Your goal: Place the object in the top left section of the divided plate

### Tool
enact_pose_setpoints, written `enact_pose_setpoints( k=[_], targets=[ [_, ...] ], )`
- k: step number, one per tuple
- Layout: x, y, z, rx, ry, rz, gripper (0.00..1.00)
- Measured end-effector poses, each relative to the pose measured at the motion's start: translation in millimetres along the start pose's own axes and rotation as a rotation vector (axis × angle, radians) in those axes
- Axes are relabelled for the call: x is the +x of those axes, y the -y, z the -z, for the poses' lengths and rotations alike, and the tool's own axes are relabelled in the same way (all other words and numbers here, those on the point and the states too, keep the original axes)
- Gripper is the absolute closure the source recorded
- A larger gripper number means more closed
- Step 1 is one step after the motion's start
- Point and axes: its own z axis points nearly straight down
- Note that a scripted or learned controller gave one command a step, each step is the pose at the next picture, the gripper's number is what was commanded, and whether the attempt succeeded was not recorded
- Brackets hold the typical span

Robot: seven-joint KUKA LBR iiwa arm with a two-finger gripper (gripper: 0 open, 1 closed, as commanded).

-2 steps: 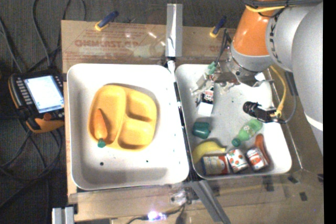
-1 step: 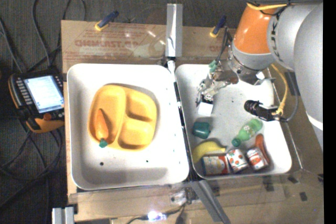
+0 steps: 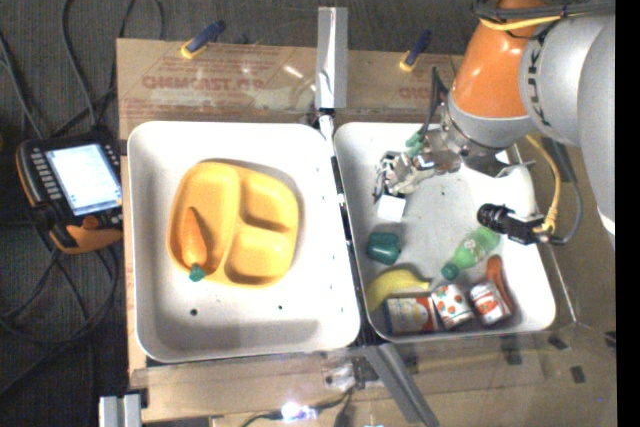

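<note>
Down at the near edge of the right bin (image 3: 545, 310) sit two small cans (image 3: 470, 305), labels too blurred to read, beside a banana (image 3: 388, 283), a green bottle (image 3: 468, 253) and a teal block (image 3: 384, 244). Over in the left bin (image 3: 150, 315), the yellow divided plate (image 3: 262, 235) carries a carrot (image 3: 194, 237) in its long left section. Farther back, the gripper (image 3: 393, 177) hangs over the right bin; whether it's open, I cannot tell. Red print on the cardboard (image 3: 220, 80) behind is illegible.
</note>
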Motion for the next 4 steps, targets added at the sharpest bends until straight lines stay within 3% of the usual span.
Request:
enact_pose_setpoints(
  k=[1, 2, 3, 4],
  targets=[
    [23.4, -24.1, 0.3, -0.002, 0.001, 0.162, 1.00],
    [-75.2, -60.4, 46.5, -0.002, 0.002, 0.047, 1.00],
    [-158.9, -43.0, 80.2, -0.004, 0.003, 0.088, 1.00],
    [-150.3, -12.8, -73.8, -0.002, -0.001, 0.239, 1.00]
  ],
)
